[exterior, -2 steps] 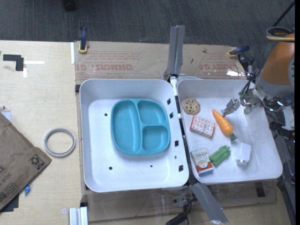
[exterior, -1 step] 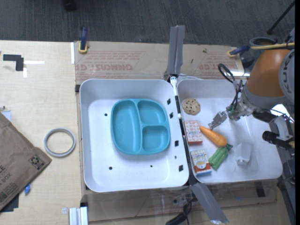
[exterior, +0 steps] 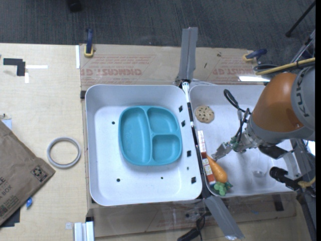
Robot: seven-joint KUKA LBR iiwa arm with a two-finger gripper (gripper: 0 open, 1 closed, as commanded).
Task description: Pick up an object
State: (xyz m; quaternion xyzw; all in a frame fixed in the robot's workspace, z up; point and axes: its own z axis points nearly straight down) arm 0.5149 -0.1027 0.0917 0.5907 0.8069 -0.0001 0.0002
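An orange toy carrot (exterior: 217, 171) with green leaves lies at the front left of the right bin (exterior: 261, 185), against the divider. Near that bin's back left corner rests a round brown cookie (exterior: 204, 114). My gripper (exterior: 224, 149) hangs low over the right bin, just above and to the right of the carrot's top end. Nothing shows between its fingers. In the left bin (exterior: 100, 149) sits a teal divided plate (exterior: 150, 135).
A roll of tape (exterior: 63, 151) and a brown paper bag (exterior: 17, 177) lie on the bench left of the bins. A grey bar (exterior: 188, 54) stands behind the divider. Clamps (exterior: 89, 46) hold the cardboard backing at the rear.
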